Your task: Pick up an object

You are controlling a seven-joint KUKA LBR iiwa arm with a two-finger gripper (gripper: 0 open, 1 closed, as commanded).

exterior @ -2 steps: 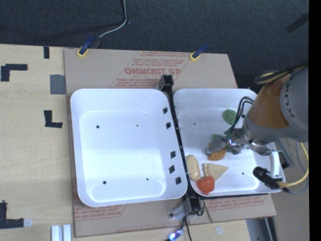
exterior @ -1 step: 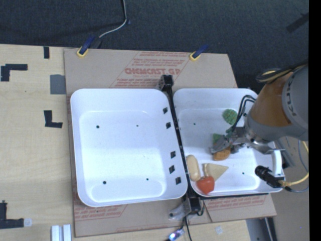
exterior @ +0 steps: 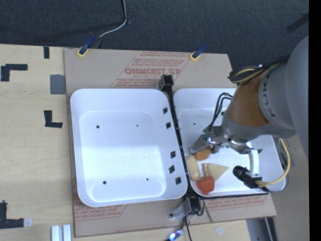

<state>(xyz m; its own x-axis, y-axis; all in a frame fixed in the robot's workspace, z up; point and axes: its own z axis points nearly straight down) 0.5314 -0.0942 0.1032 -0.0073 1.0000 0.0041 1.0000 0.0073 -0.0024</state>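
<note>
Over the right bin [exterior: 228, 98], the arm's gripper [exterior: 202, 147] hangs low just above a small brown piece [exterior: 202, 155], beside a pale elongated piece [exterior: 193, 167], a cream wedge [exterior: 215, 170] and a red lump [exterior: 205, 185] near the front-left corner, its grip impossible to judge from here, while the left bin [exterior: 120, 144] sits alongside.

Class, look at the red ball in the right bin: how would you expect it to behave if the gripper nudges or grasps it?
The red ball looks round, so a nudge would probably roll it. It sits near the bin wall beside a cream wedge, which may stop it quickly. Its smooth curve could slip from the gripper unless grasped across the middle.
</note>
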